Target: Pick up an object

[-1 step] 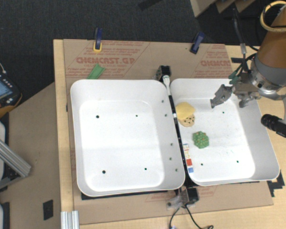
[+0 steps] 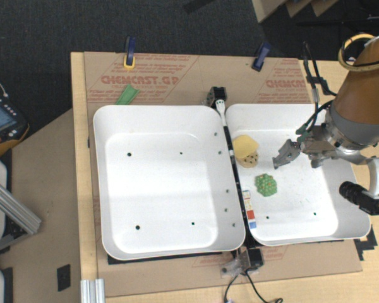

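Lying in the right-hand shallow white plastic bin [image 2: 341, 223], toward its left side, are the two candidate things: a pale yellow wedge-shaped block with dark dots like a piece of toy cheese [image 2: 246, 150], and just below and slightly right of it a small bumpy green ball-like object [image 2: 266, 185]; the two are near each other but apart. Beside that bin, sharing a dark dividing strip with a red and blue label [image 2: 251, 214] at its lower end, sits the left-hand shallow white plastic bin [image 2: 107, 169], its floor marked by small dark dots. Both bins rest on a brown cardboard sheet printed with red lettering [image 2: 148, 77], held at its far edge by two blue clips [image 2: 130, 45], with a green strip [image 2: 127, 94] lying on it near the left one. Dark carpet surrounds the bench. From the right reaches the grey arm with its orange band [image 2: 361, 84], and its two-finger gripper [image 2: 284, 158] hangs over the right bin, just right of the yellow block and above the green object, touching neither as far as can be seen. Whether it is spread or closed cannot be told from this angle; nothing is visibly held.
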Robot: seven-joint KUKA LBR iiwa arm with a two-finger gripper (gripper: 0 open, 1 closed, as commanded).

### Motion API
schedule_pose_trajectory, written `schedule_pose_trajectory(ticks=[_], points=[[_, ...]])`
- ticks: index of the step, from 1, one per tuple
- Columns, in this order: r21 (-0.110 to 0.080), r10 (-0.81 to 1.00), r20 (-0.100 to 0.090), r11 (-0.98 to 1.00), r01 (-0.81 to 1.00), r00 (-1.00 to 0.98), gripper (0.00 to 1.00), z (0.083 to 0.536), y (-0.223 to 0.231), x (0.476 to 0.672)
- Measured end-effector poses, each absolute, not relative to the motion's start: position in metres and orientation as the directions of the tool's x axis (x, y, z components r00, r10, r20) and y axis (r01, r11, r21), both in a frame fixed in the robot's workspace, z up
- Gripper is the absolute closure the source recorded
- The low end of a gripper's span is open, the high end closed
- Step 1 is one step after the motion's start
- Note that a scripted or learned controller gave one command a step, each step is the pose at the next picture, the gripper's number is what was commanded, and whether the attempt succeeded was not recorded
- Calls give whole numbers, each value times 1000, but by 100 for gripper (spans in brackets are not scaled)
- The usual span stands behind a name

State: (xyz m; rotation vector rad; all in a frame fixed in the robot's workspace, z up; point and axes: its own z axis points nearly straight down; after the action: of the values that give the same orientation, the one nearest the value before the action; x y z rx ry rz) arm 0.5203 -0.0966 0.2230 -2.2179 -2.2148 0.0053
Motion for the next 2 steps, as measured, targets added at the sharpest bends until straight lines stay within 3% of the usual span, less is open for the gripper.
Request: schedule_pose_trajectory(ticks=[1, 2], points=[[-10, 1000, 3, -1, 1000, 1, 0, 145, -93, 515], [2, 1000, -1, 1, 1000, -1, 0, 81, -94, 564]])
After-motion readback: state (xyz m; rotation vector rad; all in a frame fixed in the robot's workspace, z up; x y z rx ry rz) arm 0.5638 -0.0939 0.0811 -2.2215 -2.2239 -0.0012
